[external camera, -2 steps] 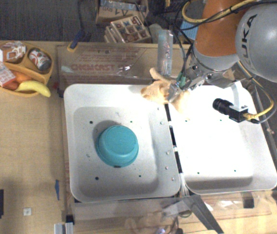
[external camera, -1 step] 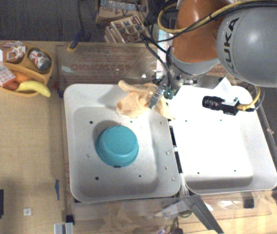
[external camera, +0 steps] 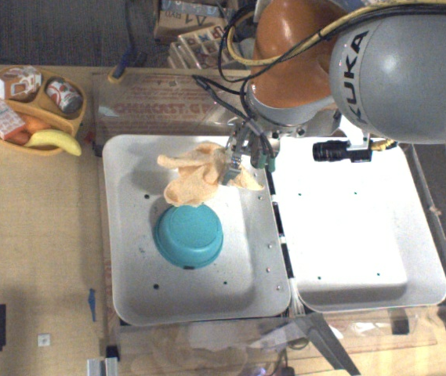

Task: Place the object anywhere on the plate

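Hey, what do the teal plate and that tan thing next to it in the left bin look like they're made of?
Plate: probably plastic, a smooth, even teal with a soft sheen and thick rounded rim; it seems to sit upside down. Tan thing: probably cloth or another limp material, matte, crumpled into folds with floppy ends. Left bin: looks like hard white plastic or coated metal, smooth and dull; I can't tell which.

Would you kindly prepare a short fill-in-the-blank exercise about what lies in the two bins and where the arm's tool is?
1. The teal plate lies in the ____ bin of the camera view.
2. The tan cloth lies just ____ the plate in the picture.
3. The tool hangs by the cloth's ____ end.
4. The dish beyond the bins holds a yellow ____.

Missing words: left; above; right; banana
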Robot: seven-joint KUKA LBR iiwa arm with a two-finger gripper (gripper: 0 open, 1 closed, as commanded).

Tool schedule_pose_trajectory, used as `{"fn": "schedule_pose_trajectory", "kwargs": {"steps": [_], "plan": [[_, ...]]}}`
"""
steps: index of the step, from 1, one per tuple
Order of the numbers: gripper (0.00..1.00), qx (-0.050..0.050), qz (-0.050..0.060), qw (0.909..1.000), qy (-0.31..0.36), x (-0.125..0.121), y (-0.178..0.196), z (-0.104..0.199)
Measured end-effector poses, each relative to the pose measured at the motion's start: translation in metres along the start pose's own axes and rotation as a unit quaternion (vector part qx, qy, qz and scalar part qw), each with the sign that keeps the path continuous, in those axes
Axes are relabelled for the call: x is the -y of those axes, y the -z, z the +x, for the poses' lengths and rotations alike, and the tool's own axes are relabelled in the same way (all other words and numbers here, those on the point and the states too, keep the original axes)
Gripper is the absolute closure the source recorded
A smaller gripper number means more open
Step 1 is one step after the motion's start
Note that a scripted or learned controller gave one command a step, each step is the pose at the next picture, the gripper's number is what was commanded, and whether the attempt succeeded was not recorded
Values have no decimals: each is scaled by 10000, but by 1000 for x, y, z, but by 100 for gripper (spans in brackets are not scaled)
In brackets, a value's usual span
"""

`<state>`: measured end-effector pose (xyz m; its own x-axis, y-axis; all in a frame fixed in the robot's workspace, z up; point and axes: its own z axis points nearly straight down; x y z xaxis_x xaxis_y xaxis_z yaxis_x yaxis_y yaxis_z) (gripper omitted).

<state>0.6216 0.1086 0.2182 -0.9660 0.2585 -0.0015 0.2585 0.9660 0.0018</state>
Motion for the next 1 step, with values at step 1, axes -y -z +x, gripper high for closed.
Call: {"fn": "schedule_pose_trajectory", "kwargs": {"steps": [1], "plan": [[100, 27, -14, 9916, 1291, -47, 14, 17]]}}
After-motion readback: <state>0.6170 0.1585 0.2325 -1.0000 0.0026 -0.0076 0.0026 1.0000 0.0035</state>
